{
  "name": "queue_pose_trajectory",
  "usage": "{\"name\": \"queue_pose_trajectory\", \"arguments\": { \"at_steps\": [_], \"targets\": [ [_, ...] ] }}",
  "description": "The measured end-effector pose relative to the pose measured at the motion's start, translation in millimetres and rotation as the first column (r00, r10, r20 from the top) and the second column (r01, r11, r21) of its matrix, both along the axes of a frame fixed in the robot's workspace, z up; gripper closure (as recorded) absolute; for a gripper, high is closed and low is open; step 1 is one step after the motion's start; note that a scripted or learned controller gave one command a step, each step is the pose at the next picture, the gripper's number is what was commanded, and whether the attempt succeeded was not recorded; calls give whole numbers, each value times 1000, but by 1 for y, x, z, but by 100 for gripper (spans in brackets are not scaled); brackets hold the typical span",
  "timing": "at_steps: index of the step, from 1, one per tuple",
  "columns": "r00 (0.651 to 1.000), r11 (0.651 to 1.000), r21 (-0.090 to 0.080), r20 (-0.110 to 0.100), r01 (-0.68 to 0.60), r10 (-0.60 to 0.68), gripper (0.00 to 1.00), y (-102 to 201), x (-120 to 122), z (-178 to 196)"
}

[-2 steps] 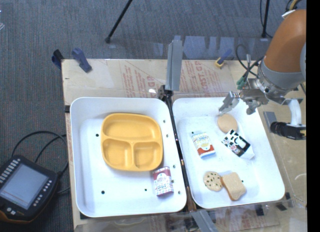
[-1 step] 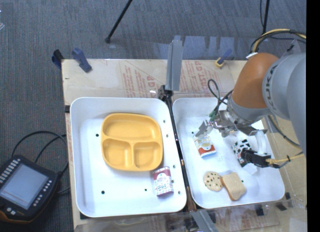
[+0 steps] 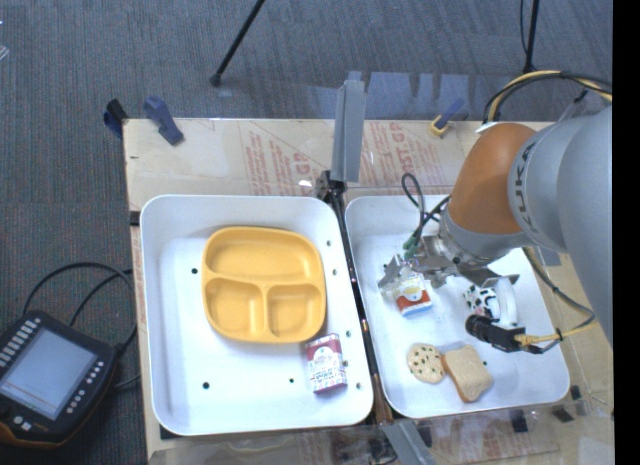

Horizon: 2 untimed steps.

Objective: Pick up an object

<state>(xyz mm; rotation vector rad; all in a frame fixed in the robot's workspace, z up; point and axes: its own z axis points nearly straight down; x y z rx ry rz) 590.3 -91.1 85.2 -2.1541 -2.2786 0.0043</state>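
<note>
Gripper (image 3: 403, 271) lowered in right white bin (image 3: 548, 365), just over small red-white-blue toy (image 3: 413, 301). Finger state cannot be told. Toy could be nudged aside if descent is off-centre. Round chocolate-chip cookie (image 3: 425, 362), tan bread slice (image 3: 467, 372) nearby, likely untouched.

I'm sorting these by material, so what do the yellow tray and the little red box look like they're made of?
The yellow tray looks like moulded plastic: one even colour, rounded compartments, a soft matte sheen. The little red box looks like printed cardboard, with flat faces and sharp edges, though that is less certain.
</note>
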Motion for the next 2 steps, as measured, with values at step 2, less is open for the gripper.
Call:
{"name": "queue_pose_trajectory", "arguments": {
  "at_steps": [2],
  "targets": [
    [1000,1000,-2,2,-17,17,100,40,30,100]
  ]
}}
